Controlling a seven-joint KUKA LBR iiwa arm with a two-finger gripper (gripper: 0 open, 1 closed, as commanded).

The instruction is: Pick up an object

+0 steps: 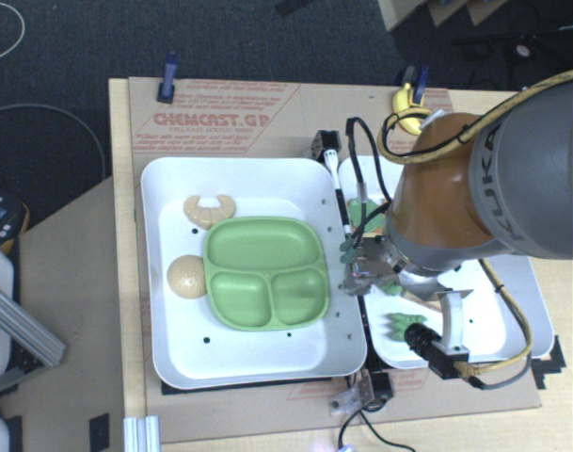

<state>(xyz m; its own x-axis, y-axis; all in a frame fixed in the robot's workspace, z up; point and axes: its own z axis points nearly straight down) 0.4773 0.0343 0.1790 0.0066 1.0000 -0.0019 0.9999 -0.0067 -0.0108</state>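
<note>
In the left bin (173,347) lies a green three-part plate (267,271). Just above it is a beige crescent-shaped piece (209,210), and a round beige bun (185,277) rests at its left side. My gripper (363,273) hangs low over the ridge between the two bins, close to the plate's right edge. A small green object (405,325) lies in the right bin (512,318) just below the wrist. Another bit of green (369,217) peeks out above the gripper. The grey and orange arm hides most of the right bin.
Black cables (354,158) run along the ridge between the bins. A yellow and blue clamp (410,106) sits at the bench's back edge, and a blue clamp (167,78) at the back left. White floor of the left bin shows below the plate.
</note>
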